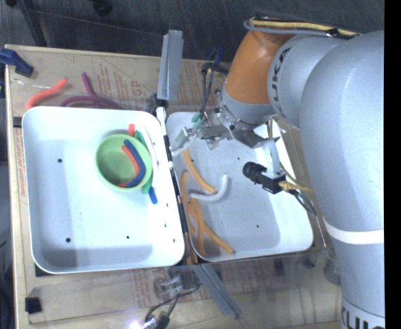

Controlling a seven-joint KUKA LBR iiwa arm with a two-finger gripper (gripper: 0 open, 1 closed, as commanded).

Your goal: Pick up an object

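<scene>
Bins sat side by side on the table (83, 67), two shallow white ones, and I watched from where I stood as the big grey arm (337, 115) leaned in from the right. Its orange band (255, 67) hung over the far end of the right bin (282, 235), and below that the gripper (201, 130) was down at the bin's far left corner, close to the wall between the two bins. Whether the jaws were apart or together I could not tell; the wrist hardware and some cabling hid them, and I saw nothing clearly caught there.

In that right bin lay a few long, thin pieces: an orange curved strip (193, 172) running from near the gripper toward the middle, a white hooked piece (214, 192) just beside it, and another orange strip (210, 237) along the near left side. A black fitting (255, 173) on the arm hung over the middle of the bin.

The left bin (70, 232) held a green bowl (118, 157) toward its far right part, with a red curved piece (129, 162) and a blue one (141, 162) lying inside it, and a blue stick (151, 196) poking out at its near edge.

On the bare table beyond the left bin lay an orange strip (47, 92) and a purple loop (90, 100).
</scene>
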